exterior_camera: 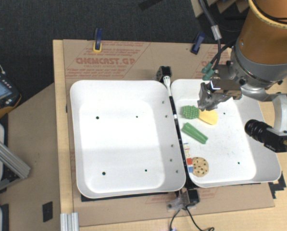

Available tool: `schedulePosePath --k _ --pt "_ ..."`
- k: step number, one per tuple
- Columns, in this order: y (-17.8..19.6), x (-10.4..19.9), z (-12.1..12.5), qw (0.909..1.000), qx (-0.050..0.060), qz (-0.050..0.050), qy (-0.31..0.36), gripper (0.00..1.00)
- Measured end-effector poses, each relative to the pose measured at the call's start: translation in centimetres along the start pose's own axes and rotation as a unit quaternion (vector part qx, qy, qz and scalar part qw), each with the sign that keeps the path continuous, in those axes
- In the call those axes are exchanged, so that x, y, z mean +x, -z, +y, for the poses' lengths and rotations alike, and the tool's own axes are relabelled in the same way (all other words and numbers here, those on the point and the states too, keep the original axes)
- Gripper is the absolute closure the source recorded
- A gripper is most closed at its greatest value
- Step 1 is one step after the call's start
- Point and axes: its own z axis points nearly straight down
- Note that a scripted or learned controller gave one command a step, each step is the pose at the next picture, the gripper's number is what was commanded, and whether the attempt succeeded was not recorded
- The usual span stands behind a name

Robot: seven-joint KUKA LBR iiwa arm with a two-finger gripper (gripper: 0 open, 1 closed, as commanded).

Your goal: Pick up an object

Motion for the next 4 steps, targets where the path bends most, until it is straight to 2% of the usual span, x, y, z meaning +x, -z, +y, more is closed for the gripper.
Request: schedulePosePath --k 4 --pt "4.0 -0.2 0.4 1.0 -0.003 -0.001 -0.002 1.0"
